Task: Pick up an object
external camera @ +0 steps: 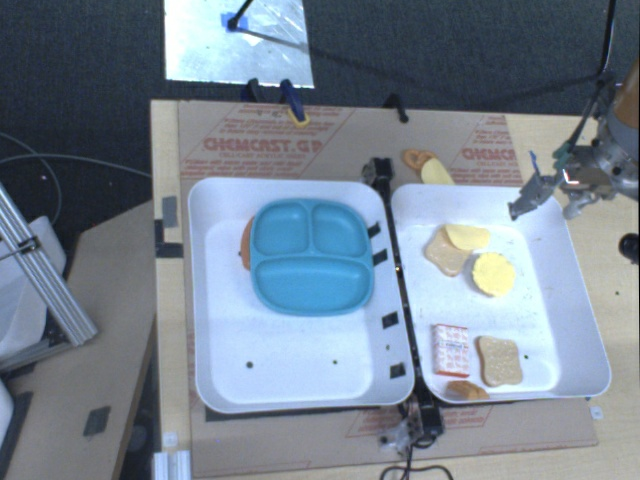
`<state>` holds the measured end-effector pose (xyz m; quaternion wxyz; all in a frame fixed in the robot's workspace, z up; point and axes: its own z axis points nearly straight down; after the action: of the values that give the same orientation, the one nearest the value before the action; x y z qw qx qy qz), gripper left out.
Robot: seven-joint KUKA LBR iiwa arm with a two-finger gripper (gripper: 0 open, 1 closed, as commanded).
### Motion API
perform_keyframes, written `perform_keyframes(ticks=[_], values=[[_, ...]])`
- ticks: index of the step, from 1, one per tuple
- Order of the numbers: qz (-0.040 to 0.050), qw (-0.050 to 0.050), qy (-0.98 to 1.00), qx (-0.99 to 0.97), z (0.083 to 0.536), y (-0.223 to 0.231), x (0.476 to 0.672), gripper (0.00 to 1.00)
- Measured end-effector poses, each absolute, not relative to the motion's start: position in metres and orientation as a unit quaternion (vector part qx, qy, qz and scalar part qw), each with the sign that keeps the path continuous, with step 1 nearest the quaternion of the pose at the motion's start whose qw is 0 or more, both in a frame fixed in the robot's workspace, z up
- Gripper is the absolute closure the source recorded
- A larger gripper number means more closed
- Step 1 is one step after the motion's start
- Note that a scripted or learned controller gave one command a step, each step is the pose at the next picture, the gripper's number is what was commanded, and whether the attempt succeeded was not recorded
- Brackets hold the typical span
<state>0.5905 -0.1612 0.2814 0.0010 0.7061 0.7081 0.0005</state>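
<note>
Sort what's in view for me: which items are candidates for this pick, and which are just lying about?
Pick candidates, right bin:
yellow round pieces
pale piece
red-and-white packet
bread slice
gripper, over that bin's far right corner

Lying about:
blue divided plate, left bin
food pieces on the cardboard behind the bins
metal sheet

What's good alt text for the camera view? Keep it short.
The gripper hovers over the far right corner of the right bin, above yellow food pieces, a bread slice and a red-and-white packet. The left bin holds a blue divided plate.
</note>
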Motion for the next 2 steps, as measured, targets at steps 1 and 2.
perform_keyframes(ticks=[1,2], values=[[0.0051,0.005,0.711,0.703,0.404,-0.087,0.551,0.0],[0.0006,0.0,0.71,0.704,0.379,0.0,0.526,0.0]])
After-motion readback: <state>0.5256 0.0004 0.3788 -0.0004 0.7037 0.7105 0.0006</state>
